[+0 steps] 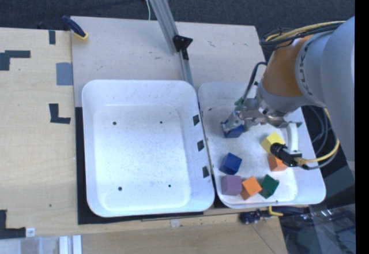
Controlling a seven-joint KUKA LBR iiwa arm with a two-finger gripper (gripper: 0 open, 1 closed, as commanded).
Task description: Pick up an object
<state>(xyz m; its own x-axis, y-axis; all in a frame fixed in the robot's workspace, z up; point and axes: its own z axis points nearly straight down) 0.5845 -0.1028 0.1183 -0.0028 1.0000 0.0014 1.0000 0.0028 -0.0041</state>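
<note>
In the right-hand shallow white plastic bin (214, 100) lie six small blocks: a blue cube (231, 163), a pale purple cube (232, 185), an orange cube (251, 187), a dark green block (268, 186), a yellow block (271, 142) and a second orange block (277, 161), the last two near the bin's right wall and partly crossed by a cable. The purple, orange and green blocks sit in a close row at the near edge, the blue cube just above them. The two-finger gripper (233, 127) is down inside this bin, in its upper half, apart from all the blocks; whether its claw is wide or narrow cannot be told. One grey arm with an orange band (288, 71) reaches in from the right. The left white bin (92, 97) sits beside it, their rims touching. Both rest on a pale wooden bench (34, 131) with grey tape marks, and a slanted metal rail (161, 7) crosses dark carpet behind.
</note>
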